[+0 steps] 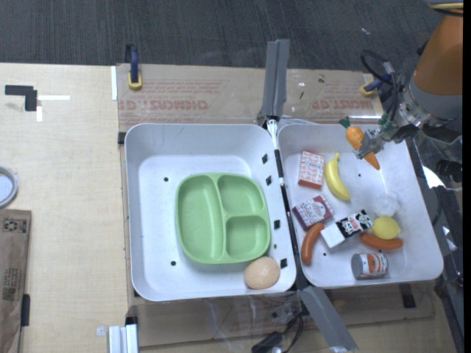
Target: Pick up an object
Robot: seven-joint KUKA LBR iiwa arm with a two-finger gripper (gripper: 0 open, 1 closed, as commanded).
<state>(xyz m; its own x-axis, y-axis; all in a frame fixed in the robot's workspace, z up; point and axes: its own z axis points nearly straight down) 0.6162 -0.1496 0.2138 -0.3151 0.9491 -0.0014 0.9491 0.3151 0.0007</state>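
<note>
- Gripper (370, 147) over the right bin's (412, 271) far corner, fingers clamped on a carrot (362, 144).
- Banana (336, 177) lies nearby.

The bench (59, 168) is pale wood and carries two white bins side by side. The left bin (143, 219) is the landmark. The right bin (419, 263) sits just beside it, their inner rims touching. Behind both bins lies a sheet of cardboard (221, 94) with red print, clamped at its far left corner by a blue and yellow clamp (132, 66). Well left of the left bin, a black L-shaped mark (22, 94) and white tape (53, 98) lie toward the back, a tape roll (6, 188) rests at the edge, and a brown paper bag (13, 271) lies nearer the front.
</note>
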